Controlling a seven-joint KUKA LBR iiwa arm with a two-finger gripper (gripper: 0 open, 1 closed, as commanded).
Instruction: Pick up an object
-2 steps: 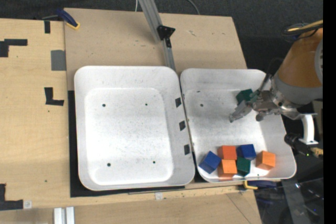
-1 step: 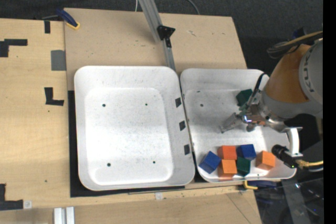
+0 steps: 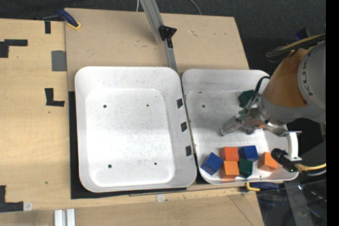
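The grey two-finger gripper (image 3: 233,125) hangs over bare floor in the right shallow white bin (image 3: 212,84); whether it is open, I cannot tell. Small coloured wooden blocks (image 3: 235,160) crowd that bin's near edge.

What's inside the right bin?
Blue, orange and green blocks lie along the right bin's near edge. The arm covers its far right corner.

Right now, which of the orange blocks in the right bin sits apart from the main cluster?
The orange block at the far right, near the bin's right rim. The other two orange blocks sit stacked in view within the cluster, between the blue blocks.
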